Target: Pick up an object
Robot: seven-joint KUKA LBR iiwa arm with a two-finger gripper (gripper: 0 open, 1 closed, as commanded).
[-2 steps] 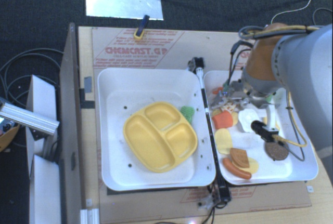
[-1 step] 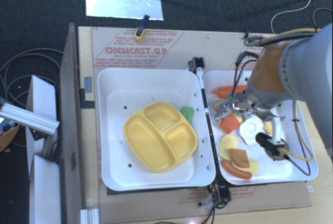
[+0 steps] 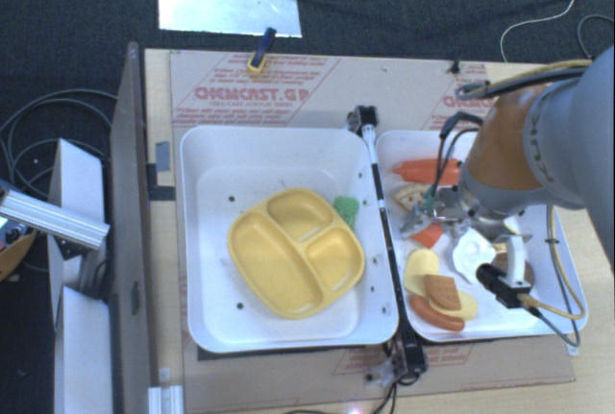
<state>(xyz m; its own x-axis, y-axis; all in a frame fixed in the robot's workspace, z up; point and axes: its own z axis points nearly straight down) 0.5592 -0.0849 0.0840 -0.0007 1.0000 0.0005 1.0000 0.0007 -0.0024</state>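
Camera view: carrot (image 3: pixel 419 170) lengthwise left-right

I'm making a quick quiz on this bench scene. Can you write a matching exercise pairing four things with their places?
Things:
1. yellow divided plate
2. green piece
3. orange carrot-like piece
4. hot dog

Places:
A. far end of the right bin
B. near end of the right bin
C. middle of the left bin
D. left bin, at the plate's far right edge

Pairs: 1-C, 2-D, 3-A, 4-B
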